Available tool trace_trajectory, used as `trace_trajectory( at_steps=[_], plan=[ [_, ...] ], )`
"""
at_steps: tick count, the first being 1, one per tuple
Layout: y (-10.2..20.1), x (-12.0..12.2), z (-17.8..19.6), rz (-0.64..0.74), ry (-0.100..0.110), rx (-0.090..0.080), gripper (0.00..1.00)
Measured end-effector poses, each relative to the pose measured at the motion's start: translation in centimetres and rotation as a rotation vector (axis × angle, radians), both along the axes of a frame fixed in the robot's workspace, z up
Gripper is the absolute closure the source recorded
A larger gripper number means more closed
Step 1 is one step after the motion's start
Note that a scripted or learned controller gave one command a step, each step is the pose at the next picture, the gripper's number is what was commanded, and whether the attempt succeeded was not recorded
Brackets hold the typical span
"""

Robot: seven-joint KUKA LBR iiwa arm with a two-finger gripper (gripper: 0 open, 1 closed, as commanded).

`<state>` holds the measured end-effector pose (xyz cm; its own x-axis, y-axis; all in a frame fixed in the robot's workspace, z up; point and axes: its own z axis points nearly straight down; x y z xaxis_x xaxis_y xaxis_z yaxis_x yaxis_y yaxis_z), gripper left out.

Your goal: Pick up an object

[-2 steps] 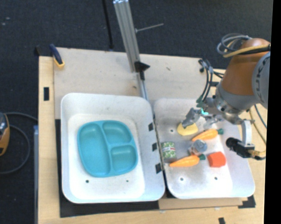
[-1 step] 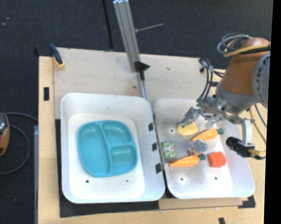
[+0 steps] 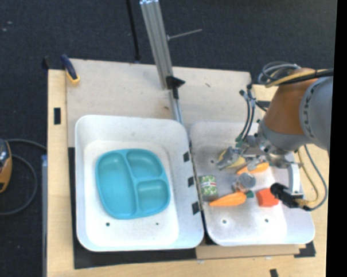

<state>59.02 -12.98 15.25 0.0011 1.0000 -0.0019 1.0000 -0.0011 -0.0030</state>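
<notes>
My gripper (image 3: 237,157) hangs low over the upper middle of the right bin (image 3: 299,226), below the grey arm's orange band. Right under it lies a yellow piece (image 3: 237,163), with a small orange piece (image 3: 259,166) just to its right. It is unclear whether either one is touched. Lower in the bin lie a carrot (image 3: 228,199), a green and white packet (image 3: 207,185), a grey round piece (image 3: 245,181) and an orange block (image 3: 267,197).
The left bin (image 3: 86,229) holds a blue divided plate (image 3: 132,182). A metal post (image 3: 160,45) slants up from between the bins at the back. Black cables (image 3: 312,187) loop along the right side of the right bin.
</notes>
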Motion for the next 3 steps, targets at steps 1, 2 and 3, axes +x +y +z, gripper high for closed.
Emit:
trace_trajectory(
  at_steps=[1,2,3],
  plan=[
    [-0.2,0.3,-4.7,0.000,-0.013,-0.002,0.00],
    [-0.2,0.4,-3.5,-0.003,-0.014,0.000,1.00],
    [-0.3,0.9,2.9,0.003,-0.010,0.001,1.00]
  ],
)
